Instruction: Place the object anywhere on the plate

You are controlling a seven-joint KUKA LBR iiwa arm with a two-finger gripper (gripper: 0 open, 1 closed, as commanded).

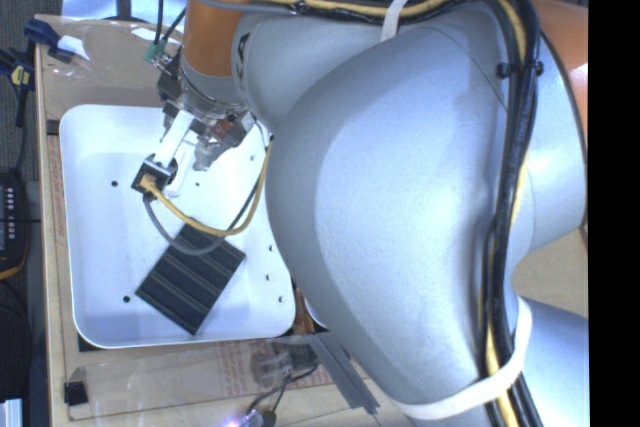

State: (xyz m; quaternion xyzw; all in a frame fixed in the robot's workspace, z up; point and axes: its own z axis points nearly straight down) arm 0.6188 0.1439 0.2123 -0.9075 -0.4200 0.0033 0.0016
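- I am the one gripper (207, 143) here, hanging at the end of the one grey arm (400, 175), just under its orange band.
- I sit over one white bin (90, 245), above the half of its floor nearer the view's top edge and roughly midway between its left and right walls.
- From this angle I cannot tell whether I am open or closed, nor whether anything sits in my grasp.
- One loose thing lies in the bin: a dark ribbed slab (190, 280), rectangular and flat on the floor.
- The slab is turned at a diagonal, and one of its corners points at the bin's wall nearest the view's bottom edge.
- It lies close to that wall, about midway along it.
- The slab and I are apart, with bare white floor between us.
- A few small dark specks (115, 183) dot the bin floor, one towards the left wall and others near the right wall.
- The bin rests on one pale wooden bench (150, 377), which shows along the bin's bottom and left sides.
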